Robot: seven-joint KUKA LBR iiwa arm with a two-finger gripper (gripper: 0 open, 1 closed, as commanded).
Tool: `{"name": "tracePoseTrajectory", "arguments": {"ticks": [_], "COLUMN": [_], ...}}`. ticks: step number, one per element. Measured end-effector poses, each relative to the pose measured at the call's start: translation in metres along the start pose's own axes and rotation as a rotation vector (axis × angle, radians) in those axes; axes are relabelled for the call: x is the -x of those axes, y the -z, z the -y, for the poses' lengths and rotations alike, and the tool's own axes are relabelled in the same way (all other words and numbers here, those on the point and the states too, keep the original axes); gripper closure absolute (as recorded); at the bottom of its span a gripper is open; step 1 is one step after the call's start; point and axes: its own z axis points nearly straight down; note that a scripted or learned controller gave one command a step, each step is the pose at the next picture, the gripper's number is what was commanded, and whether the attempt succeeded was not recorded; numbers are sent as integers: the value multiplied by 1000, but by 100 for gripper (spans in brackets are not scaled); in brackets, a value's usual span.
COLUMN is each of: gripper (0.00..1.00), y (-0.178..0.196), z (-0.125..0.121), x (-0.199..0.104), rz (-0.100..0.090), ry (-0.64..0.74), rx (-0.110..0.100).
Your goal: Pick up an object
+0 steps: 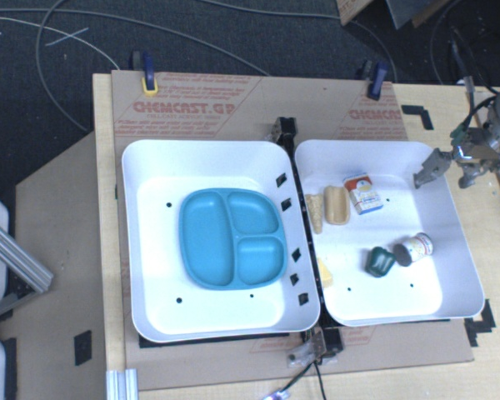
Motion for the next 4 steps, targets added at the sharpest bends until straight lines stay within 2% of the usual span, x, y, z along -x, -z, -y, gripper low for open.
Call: {"name": "tracePoseTrajectory", "arguments": {"ticks": [1,2,4], "gripper": [0,0,0], "y": [8,-53,-138], "z": [-3,-4,-3], "x": [-1,-5,-13], "rz": [4,2,2], "ry": [4,4,4], "rx": [14,10,10]}}
